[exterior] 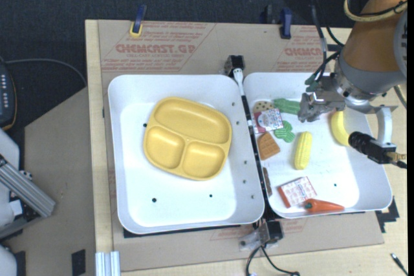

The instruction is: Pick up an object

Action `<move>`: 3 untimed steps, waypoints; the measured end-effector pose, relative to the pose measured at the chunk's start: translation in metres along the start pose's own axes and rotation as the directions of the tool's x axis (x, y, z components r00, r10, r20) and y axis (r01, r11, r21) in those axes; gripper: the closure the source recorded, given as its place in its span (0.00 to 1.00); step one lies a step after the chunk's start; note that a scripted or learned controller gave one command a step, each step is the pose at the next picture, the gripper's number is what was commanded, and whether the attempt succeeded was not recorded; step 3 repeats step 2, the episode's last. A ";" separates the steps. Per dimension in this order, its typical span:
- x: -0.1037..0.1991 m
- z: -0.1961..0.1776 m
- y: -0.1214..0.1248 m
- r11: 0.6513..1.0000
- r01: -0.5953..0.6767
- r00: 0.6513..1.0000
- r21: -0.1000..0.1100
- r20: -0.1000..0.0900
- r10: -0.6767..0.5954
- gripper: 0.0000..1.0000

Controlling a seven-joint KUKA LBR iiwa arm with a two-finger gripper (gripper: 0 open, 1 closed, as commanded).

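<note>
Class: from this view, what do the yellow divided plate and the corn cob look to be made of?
The yellow divided plate looks like moulded plastic: one even colour, soft sheen, rounded compartment edges. The corn cob is probably a plastic toy: uniform yellow, smooth and slightly glossy. Its kernel texture is too small to judge.

A: what's actually sitting on the desk [97, 139]?
B: two shallow white bins side by side, left bin [126, 194] and right bin [369, 194], touching in the middle. brown sheet with red lettering [155, 47] under both
</note>
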State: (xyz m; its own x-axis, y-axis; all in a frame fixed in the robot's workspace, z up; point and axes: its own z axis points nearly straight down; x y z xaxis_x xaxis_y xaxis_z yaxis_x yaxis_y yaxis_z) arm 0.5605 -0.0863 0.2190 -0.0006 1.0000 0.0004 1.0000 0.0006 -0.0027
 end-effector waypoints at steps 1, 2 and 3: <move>-0.009 -0.001 -0.008 1.000 -0.002 1.000 0.000 0.000 0.002 1.00; -0.009 -0.011 -0.009 1.000 0.000 1.000 -0.005 0.001 0.000 1.00; -0.009 -0.011 -0.009 1.000 0.000 1.000 -0.005 0.001 0.000 1.00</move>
